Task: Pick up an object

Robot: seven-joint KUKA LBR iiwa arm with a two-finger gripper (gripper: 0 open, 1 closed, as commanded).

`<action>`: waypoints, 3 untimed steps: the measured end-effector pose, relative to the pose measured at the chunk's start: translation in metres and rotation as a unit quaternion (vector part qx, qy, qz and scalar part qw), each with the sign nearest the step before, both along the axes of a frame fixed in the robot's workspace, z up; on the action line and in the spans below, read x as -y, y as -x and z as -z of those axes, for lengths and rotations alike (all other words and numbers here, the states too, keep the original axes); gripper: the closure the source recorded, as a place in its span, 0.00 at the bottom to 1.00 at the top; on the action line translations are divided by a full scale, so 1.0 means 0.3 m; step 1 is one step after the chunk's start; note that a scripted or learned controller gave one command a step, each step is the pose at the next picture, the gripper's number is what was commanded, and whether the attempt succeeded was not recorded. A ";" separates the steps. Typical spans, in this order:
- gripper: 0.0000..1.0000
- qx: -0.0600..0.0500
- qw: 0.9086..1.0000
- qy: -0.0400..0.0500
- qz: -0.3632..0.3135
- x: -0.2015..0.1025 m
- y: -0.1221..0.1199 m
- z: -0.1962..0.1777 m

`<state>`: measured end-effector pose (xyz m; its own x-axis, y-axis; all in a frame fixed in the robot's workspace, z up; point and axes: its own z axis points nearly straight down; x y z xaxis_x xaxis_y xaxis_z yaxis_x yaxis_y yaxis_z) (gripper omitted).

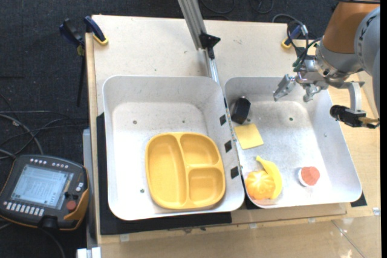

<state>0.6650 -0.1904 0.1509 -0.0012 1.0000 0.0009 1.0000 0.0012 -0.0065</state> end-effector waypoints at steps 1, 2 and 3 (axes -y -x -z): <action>0.00 0.001 1.000 0.000 -0.001 -0.004 0.003 0.180; 1.00 0.005 1.000 0.001 -0.001 -0.003 -0.005 0.130; 1.00 0.007 1.000 0.002 0.001 0.009 0.005 -0.081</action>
